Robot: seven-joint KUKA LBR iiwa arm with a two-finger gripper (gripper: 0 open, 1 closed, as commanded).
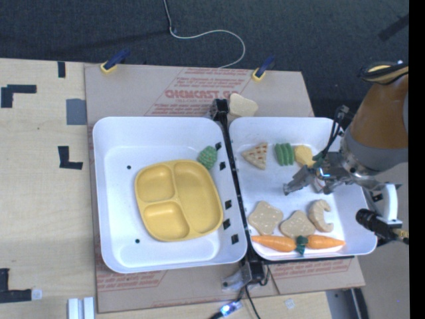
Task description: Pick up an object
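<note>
The arm's jaws (307,183) hover spread and empty inside the right bin (352,244), above bread pieces (265,216) and carrots (273,242); a yellow tray (178,199) fills the left bin (106,178).

Floor: dark grey carpet (80,12) along the top.
Cable: thin white cord (199,32) looping over the carpet.
Tabletop: pale wood (40,198) with black marks, cardboard sheet (192,92) clamped on.

Open floor: we see bare white right bin (279,178) centre.
Obstacles: orange plastic carrots (297,243) line its near wall.
</note>
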